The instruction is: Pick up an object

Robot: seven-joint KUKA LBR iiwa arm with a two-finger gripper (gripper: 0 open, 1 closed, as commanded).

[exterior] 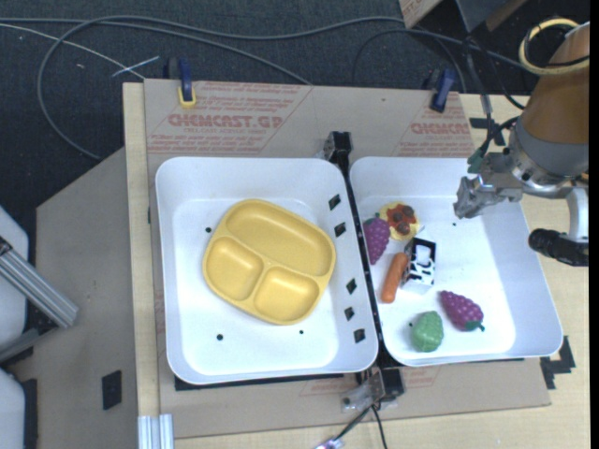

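Note:
The right bin point(524, 251) holds several small toys: a purple grape bunch point(375, 238) by the divider, a yellow and red piece point(401, 219), an orange carrot point(394, 278), a black and white block point(422, 264), a second purple grape bunch point(461, 310) and a green piece point(427, 331). My gripper point(471, 199) hangs over the bin's far right part, to the right of the yellow and red piece and apart from all the toys. Nothing shows between its fingers.
A yellow divided plate point(269, 261) lies in the left bin point(178, 251). Black clips run along the divider point(351, 251) between the bins. Blue clamps point(185, 80) hold the board at the back. Cables trail across the dark floor behind.

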